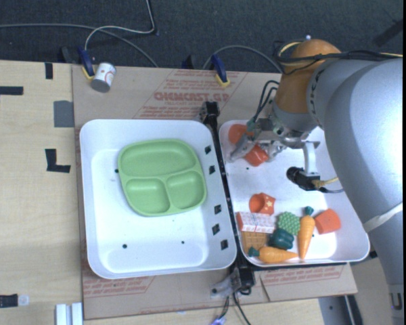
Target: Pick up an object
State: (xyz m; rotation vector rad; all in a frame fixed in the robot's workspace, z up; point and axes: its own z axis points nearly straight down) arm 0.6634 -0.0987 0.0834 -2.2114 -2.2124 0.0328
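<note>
My gripper [256, 147] is low over the back left corner of the right bin [352, 252], with the grey arm and its orange band [299, 80] coming in from the right. Its fingers [237, 152] stand spread, open, on either side of a small orange-red piece [256, 156] that lies on the bin floor. A second red piece [237, 133] lies just behind it, by the bin's left wall. Toward the bin's front lie an orange cup-like toy [262, 203], a green bumpy toy [289, 222], two carrots [304, 235] [277, 254] and a red-orange block [328, 221].
The left bin [88, 181] holds a green divided plate [162, 176]. A black fitting with a cable [301, 177] hangs over the middle of the right bin. A patterned orange card [254, 230] and a dark green toy [281, 238] lie at the front. A small white can [103, 76] lies behind the bins.
</note>
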